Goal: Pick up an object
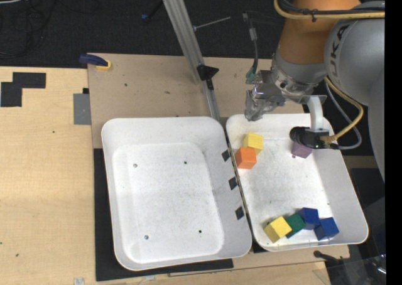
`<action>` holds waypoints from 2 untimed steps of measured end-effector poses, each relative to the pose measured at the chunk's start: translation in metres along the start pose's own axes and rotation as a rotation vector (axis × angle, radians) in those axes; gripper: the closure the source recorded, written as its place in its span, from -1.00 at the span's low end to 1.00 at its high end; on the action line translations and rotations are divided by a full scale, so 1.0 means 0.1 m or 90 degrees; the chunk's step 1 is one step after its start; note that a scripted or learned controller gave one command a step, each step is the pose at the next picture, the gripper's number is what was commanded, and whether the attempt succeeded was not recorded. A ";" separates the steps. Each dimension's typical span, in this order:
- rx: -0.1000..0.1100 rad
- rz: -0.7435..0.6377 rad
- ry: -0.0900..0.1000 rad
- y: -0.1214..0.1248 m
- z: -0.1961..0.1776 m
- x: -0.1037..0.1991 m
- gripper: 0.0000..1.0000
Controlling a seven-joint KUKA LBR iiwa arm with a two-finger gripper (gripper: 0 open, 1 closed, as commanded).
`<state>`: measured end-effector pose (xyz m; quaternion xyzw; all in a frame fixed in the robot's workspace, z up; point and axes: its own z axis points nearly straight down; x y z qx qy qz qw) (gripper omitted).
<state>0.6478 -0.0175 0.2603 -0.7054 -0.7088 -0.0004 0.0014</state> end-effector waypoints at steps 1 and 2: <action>0.003 0.000 0.000 -0.07 0.15 0.53 1.00; 0.000 -0.001 0.000 -0.07 0.13 1.12 1.00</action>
